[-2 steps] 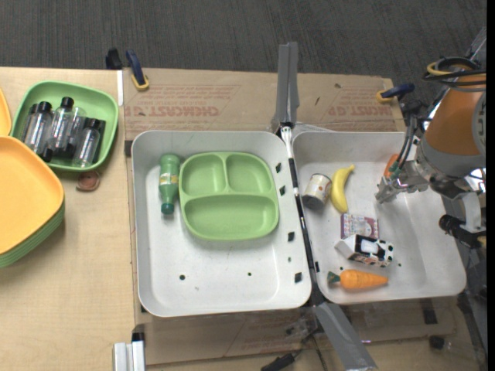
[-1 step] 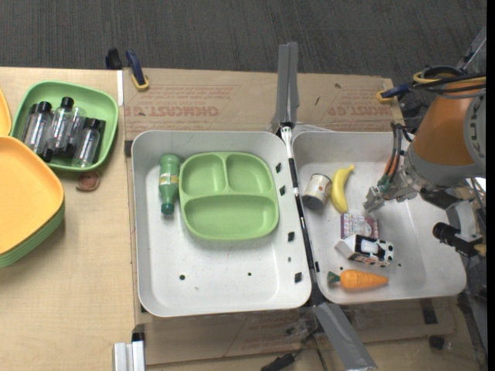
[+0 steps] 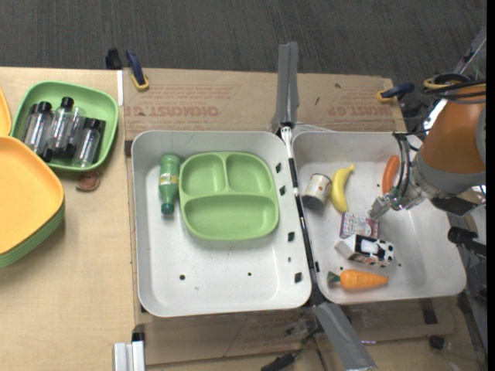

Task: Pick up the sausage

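Nearest the camera, a carrot (image 3: 363,280) is seen. At its 1 o'clock, the sausage (image 3: 390,175) lies ungrasped beside the end effector (image 3: 384,205), whose state cannot be told; pickup remains undone.

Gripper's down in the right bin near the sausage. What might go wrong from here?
1. The gripper sits below the sausage, nearer the small card packet; it may close on the wrong item.
2. The sausage lies close to the right bin's back wall, leaving little finger room.
3. The banana nearby could get nudged.
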